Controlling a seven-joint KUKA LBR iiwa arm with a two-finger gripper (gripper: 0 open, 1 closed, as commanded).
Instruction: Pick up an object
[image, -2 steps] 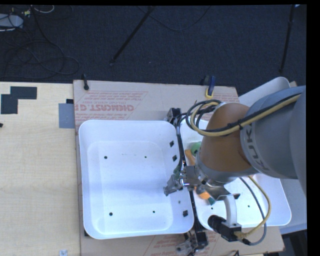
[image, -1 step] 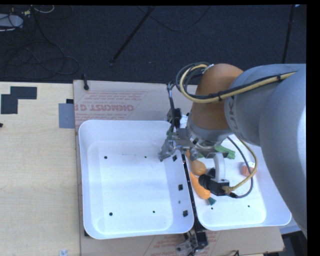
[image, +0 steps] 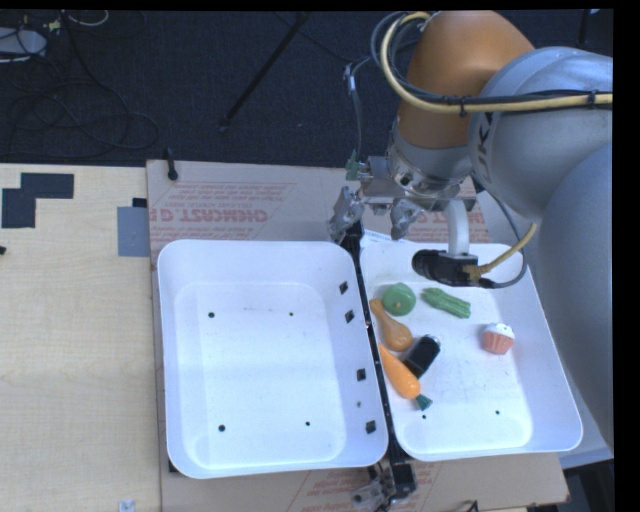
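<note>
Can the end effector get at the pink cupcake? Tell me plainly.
Probably yes. The pink cupcake sits apart in the right bin, with bare floor around it and nothing over it. The end effector hangs above that bin's far edge.

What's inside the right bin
Right bin holds a green ball, green pod, cupcake, carrot, tan gourd, black block. Anything beneath them is hidden.

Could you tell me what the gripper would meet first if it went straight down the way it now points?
Probably the far rim of the right bin, near the divider between the bins. The gripper hangs over that back edge, away from the toys lying nearer the middle. Depth is hard to judge from this slanted view.
</note>
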